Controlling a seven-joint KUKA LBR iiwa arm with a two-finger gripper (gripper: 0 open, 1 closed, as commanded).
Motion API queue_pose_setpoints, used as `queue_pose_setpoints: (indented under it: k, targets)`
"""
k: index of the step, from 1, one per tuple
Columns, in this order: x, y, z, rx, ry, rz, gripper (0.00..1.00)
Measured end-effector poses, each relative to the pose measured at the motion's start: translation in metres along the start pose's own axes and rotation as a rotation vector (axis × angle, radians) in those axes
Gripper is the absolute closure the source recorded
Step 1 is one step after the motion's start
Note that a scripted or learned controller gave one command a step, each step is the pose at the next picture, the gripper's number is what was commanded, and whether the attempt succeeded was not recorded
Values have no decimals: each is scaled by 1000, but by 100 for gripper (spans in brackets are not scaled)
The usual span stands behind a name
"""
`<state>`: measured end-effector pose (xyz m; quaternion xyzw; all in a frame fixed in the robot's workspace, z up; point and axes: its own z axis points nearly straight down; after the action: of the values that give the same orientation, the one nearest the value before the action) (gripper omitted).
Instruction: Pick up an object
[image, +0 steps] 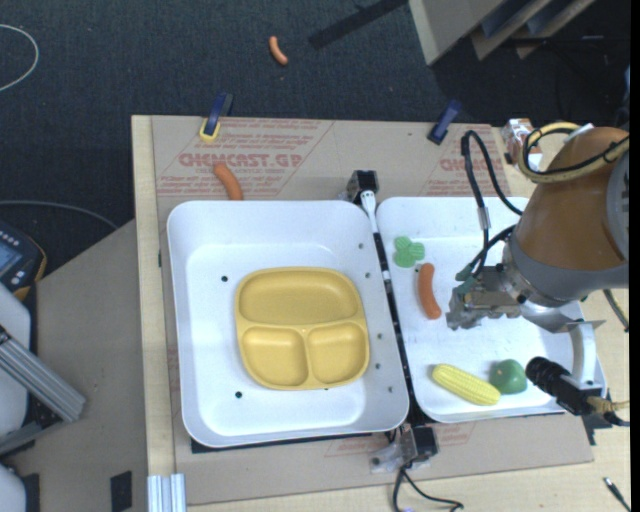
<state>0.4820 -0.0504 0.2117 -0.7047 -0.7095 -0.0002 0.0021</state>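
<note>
So the biggest thing here is the tabletop (300, 150), a tan board with red lettering printed across the top and a couple of clamps on its far edge. On it sit two shallow white bins side by side: the left bin (200, 300) has a yellow divided plate (300, 325) sitting right in the middle of it, three compartments, nothing in them that I can see. The right bin (450, 220) is where all the small stuff is. The arm (575, 220) comes in from the right, big orange and grey body hanging over that bin with black cables looping off it. The hand (470, 308) is down low over the middle of the right bin, just beside a little orange sausage (429, 290) that lies on the bin floor to its left; honestly can't tell if the fingers are spread or pressed together, it's too dark and blurry there, and I don't see anything pinched in them. Near the front of that bin there's a yellow corn cob (465, 384) lying at a slant, with a green pepper-looking thing (508, 376) just beside it. Toward the back is a small green leafy piece (407, 251), close above the sausage. One more orange sausage (229, 181) lies on the bare board behind the left bin.
</note>
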Motion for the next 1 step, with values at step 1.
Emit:
queue_pose_setpoints:
  k: [1]
  targets:
    - [53,4,-3,-3,-1,1,100]
